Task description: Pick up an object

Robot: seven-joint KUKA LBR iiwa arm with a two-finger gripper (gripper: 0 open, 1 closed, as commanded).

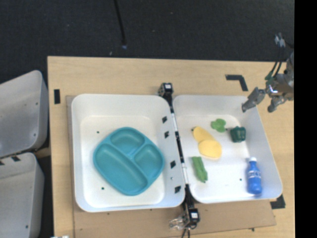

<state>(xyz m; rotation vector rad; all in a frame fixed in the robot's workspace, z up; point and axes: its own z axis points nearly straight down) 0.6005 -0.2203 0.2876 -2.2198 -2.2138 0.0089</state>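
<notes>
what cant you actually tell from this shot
- Gripper, camera view: the arm is cut off at the right; both fingers show spread with nothing between them, but their height above the right bin is unclear.
- Small light green piece and dark green piece: too small and blurred to identify.
- Blue bottle: label unreadable.
- Teal divided plate: compartment depth unclear.

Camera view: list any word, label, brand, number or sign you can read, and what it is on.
No text can be read in this view.
Blue bottle: a pale band near the neck, too small and blurred to show any letters.
Teal tray, yellow pieces and green pieces: plain, no marks.
Black marks on the bench: corner shapes, not characters.
</notes>
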